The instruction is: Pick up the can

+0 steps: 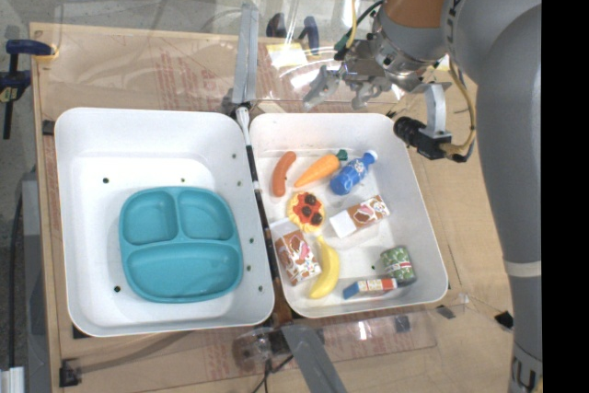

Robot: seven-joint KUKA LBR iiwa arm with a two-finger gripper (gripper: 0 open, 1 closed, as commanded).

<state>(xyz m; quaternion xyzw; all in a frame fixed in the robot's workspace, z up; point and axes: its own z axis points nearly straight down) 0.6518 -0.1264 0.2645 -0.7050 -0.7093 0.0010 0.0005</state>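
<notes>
Can (398, 263), small and cylindrical with a green printed label, lies near the right bin's (419, 189) front right corner, beside a flat carton (370, 287). The metal gripper (345, 89) hovers past the far rim, seemingly open and empty.

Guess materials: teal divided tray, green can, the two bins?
Teal tray: likely moulded plastic, matte, uniform colour with soft rounded dividers.
Green can: too small to tell; printed label, probably a toy or light metal.
Bins: look like thin white plastic, slightly glossy with rounded rims.
</notes>
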